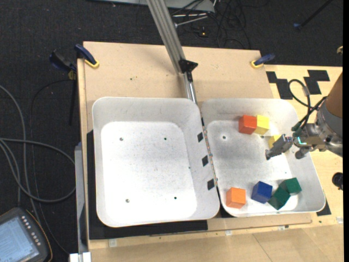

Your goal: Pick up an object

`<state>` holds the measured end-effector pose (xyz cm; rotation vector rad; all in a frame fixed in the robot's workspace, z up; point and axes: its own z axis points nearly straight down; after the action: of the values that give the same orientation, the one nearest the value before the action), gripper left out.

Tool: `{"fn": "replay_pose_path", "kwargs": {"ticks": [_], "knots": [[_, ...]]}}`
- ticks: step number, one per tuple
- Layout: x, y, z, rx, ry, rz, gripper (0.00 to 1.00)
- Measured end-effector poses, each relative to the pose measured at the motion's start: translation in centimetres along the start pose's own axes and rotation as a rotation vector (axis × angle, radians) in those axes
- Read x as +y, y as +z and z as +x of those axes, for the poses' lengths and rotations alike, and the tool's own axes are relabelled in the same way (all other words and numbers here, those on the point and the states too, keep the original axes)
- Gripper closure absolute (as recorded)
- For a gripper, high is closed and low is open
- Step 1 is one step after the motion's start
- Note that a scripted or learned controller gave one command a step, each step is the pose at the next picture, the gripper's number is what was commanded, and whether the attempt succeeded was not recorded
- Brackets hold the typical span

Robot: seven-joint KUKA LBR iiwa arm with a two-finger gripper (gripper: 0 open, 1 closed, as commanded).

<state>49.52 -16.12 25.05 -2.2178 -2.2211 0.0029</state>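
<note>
My gripper [284, 152] hangs over the right side of the right bin [229, 162], coming in from the right edge. Its two dark fingers [272, 151] stand apart, open, with bare bin floor between them. A small yellow block [274, 141] lies just behind the left finger, touching or nearly touching it. Farther back sit a red-orange block [247, 124] and a yellow block [263, 124] side by side. Along the bin's front edge lie an orange block [235, 197], a blue block [262, 191] and two green blocks [279, 197] [293, 185].
The left bin [109, 119] stands beside the right one, the two meeting at a shared rim with black clips [205, 160]. A slanted metal pole [169, 34] rises from the back of the bench. Cables loop by the arm at the right.
</note>
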Motion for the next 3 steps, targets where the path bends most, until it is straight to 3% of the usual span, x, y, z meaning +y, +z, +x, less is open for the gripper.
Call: {"fn": "replay_pose_path", "kwargs": {"ticks": [1,3], "knots": [[0.1,-0.1,0.0,-0.001,0.002,-0.003,0.00],[0.6,11.4,-0.2,0.000,0.002,0.002,0.00]]}}
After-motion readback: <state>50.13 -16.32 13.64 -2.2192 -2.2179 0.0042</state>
